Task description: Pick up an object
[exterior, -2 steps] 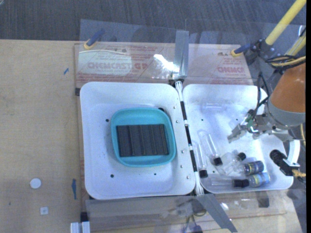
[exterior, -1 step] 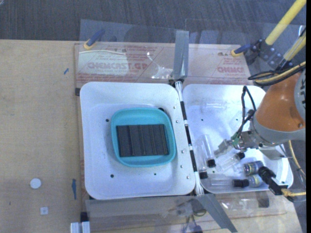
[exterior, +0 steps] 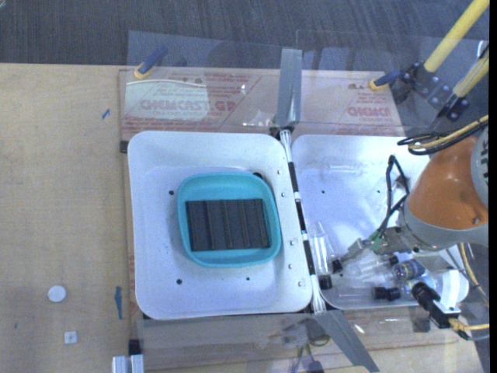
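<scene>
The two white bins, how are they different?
The left bin has a teal tray with a dark ribbed inside lying in its middle; the right bin has clear, see-through things near its front edge. The arm hangs over the right bin, with its gripper low in it; nothing hangs over the left bin. Both are white, shallow, round-cornered, and sit side by side.

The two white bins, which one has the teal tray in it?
The left bin: the teal tray sits in its middle. In the right bin the gripper works instead.

Clear sheet (exterior: pixel 180 103) reads "CHEMCAST GP" (mirrored).
</scene>
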Controlling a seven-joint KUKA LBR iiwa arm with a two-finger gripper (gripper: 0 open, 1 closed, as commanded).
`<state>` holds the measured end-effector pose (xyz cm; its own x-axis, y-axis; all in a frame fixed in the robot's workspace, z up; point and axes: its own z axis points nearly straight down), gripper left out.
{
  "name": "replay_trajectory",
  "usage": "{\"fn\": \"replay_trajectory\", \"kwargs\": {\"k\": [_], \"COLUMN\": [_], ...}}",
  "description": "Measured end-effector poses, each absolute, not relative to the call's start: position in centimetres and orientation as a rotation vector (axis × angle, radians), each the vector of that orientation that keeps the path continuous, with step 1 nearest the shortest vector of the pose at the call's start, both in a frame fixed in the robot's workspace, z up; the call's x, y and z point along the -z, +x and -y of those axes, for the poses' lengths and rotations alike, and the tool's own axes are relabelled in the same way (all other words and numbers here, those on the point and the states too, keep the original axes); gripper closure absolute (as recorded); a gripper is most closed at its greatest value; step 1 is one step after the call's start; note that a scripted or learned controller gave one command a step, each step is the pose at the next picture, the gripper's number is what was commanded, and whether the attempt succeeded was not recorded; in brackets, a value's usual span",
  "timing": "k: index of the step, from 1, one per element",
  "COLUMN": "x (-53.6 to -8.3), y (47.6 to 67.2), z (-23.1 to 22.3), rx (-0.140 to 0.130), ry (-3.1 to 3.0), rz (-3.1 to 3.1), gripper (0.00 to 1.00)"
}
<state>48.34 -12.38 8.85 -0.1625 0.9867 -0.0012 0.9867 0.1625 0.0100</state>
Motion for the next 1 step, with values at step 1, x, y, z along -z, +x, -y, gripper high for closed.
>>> {"fn": "replay_trajectory", "kwargs": {"k": [1], "x": [-25.95], "y": [48.06], "z": [13.56], "rx": [-0.001], "ry": [2.001], "rz": [-2.418], "gripper": [0.00]}}
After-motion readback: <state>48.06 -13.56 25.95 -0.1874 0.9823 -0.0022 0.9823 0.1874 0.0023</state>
